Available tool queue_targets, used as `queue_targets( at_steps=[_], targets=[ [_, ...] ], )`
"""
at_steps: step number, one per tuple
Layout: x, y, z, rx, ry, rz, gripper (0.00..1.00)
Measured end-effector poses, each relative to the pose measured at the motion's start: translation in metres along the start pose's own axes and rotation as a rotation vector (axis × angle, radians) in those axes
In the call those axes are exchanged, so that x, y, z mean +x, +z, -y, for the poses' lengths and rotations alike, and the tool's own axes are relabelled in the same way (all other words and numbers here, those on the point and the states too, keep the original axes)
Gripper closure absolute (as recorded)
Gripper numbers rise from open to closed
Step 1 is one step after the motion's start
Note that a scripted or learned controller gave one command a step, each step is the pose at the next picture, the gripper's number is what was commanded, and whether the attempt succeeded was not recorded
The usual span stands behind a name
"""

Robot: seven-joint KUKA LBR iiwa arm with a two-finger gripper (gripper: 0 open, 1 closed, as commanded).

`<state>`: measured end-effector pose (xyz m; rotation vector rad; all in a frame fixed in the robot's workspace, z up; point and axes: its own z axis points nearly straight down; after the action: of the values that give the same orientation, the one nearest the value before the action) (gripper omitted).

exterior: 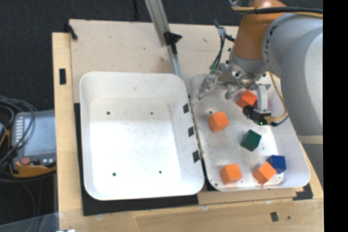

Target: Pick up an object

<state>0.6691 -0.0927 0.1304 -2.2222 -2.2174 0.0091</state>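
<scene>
1. The grey arm (293,57) with its orange band reaches in from the right, and its gripper (235,81) hangs over the far end of the right bin (291,141); whether the claw is released or clenched cannot be told, since the wrist hides it.
2. An orange-red block (247,99) lies just beside the gripper, partly covered by the arm's hardware and a dark cable.
3. Further blocks sit apart in the same bin: an orange block (218,121) near the middle, a dark green block (250,140) to its right, another orange block (230,173) at the near edge, and an orange block (265,172) touching a blue block (277,162) in the near right corner.
4. The left bin (136,133) shows a few small dark specks.
5. A slanted metal pole (155,8) rises behind the bins.
6. A grey box (32,136) with cables sits at the left edge, cut off; no writing is readable.
</scene>
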Motion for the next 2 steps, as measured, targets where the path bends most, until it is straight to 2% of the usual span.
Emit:
queue_targets(
  at_steps=[1, 2],
  targets=[
    [0.000, -0.016, -0.003, -0.010, 0.004, -0.003, 1.00],
    [-0.011, -0.071, -0.003, -0.013, -0.001, -0.002, 1.00]
  ],
)
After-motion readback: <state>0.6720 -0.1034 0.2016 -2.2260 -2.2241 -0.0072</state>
